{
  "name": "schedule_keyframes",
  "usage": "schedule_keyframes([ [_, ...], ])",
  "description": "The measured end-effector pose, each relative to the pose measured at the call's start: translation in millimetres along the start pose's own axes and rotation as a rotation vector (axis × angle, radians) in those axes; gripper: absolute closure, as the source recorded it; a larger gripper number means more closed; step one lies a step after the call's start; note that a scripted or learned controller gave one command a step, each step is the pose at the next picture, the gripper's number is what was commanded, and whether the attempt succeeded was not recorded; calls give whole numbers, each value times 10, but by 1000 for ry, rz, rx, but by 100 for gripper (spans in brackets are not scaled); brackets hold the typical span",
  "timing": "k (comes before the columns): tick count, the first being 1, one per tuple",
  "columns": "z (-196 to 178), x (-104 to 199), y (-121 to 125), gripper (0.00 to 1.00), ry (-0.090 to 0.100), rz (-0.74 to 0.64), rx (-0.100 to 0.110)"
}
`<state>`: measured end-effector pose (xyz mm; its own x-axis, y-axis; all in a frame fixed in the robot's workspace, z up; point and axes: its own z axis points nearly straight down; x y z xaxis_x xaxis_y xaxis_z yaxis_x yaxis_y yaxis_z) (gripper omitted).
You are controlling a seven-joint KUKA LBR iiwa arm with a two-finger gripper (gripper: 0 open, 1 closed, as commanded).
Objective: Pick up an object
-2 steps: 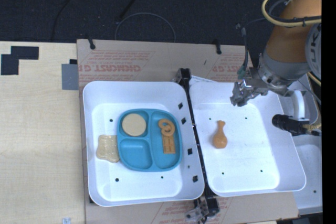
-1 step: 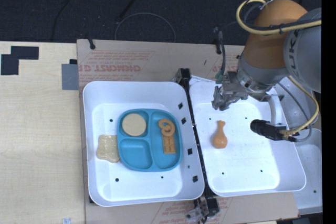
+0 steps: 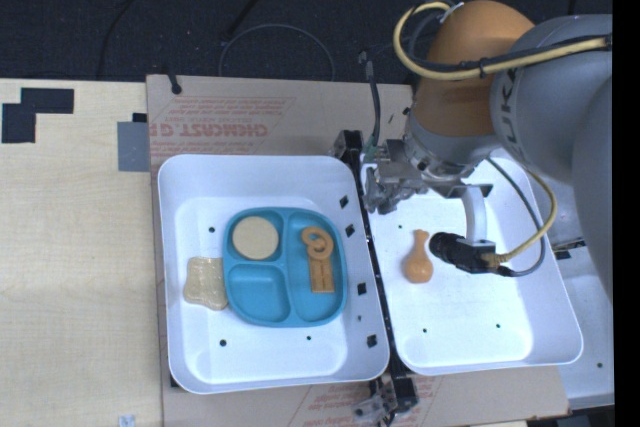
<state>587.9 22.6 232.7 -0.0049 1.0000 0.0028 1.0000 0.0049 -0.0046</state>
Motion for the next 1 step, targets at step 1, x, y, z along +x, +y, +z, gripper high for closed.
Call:
schedule_keyframes([
  [1,-57,567,122,100,-1,0,-3],
])
